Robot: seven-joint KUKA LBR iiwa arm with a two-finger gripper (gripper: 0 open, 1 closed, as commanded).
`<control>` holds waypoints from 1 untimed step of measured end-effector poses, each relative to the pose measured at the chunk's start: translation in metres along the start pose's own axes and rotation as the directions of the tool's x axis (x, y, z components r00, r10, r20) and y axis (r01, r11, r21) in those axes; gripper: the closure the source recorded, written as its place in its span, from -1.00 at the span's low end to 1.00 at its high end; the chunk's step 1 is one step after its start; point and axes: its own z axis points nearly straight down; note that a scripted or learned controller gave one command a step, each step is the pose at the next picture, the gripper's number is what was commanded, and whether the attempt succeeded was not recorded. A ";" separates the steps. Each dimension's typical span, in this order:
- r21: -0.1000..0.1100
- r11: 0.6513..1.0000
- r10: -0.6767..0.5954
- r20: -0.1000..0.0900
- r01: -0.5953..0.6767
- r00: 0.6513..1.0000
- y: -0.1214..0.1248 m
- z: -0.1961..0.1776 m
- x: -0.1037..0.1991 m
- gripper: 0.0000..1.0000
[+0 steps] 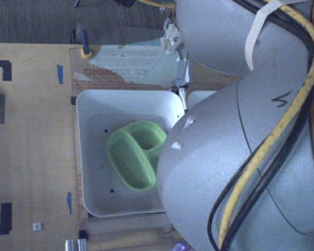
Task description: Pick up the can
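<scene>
The grey arm (240,140) fills the right half of the camera view and covers most of the right bin. A green divided dish (133,153) lies in the left white bin (89,140), its right edge tucked under the arm. No can shows in the open part of the left bin.
A sliver of the right bin's rim (199,94) peeks out beside the arm. Tan bench (31,140) with blue tape marks lies to the left. A torn cardboard sheet (125,67) sits behind the bins. Yellow and black cables (261,161) run along the arm.
</scene>
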 end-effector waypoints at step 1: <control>0.001 1.000 0.000 -0.001 0.000 1.000 0.000 -0.010 0.000 1.00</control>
